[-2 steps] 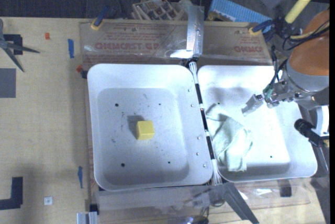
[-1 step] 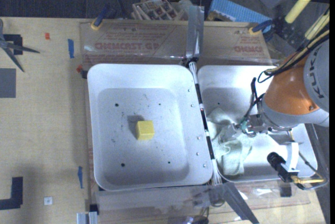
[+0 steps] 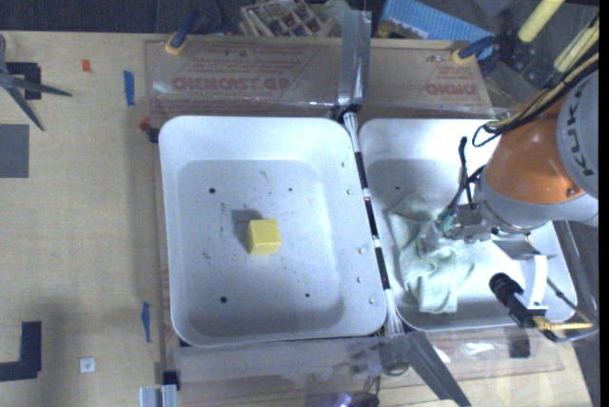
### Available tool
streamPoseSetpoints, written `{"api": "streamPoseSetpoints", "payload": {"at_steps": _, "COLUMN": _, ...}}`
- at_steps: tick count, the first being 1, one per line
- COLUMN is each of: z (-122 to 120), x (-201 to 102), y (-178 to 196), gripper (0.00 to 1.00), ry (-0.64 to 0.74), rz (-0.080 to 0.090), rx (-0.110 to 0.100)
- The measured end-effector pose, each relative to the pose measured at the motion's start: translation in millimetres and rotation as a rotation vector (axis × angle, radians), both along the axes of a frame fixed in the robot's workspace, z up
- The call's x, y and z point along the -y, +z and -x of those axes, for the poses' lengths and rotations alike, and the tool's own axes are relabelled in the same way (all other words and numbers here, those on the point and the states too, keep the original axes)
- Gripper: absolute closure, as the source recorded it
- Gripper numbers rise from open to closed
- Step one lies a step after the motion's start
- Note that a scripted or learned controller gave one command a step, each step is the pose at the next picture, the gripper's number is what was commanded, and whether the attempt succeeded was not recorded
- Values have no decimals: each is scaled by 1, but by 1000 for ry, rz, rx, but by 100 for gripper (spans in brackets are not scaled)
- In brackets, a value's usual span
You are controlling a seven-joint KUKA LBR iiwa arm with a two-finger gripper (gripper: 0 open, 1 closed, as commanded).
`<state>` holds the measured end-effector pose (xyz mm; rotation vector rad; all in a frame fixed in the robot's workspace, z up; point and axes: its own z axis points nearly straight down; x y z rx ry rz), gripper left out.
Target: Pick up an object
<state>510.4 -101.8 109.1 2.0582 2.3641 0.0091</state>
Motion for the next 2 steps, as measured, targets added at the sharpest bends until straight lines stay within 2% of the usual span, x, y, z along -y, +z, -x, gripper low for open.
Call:
{"api": "streamPoseSetpoints", "payload": {"at_steps": 1, "z": -29, "x": -50, "y": 75, "gripper": 100, "ry": -369, "rz": -1, "rx": -10}}
{"api": "streamPoseSetpoints", "payload": {"at_steps": 2, "z": -29, "x": -51, "y": 84, "gripper": 100, "ry": -367, "rz": 1, "rx": -9}}
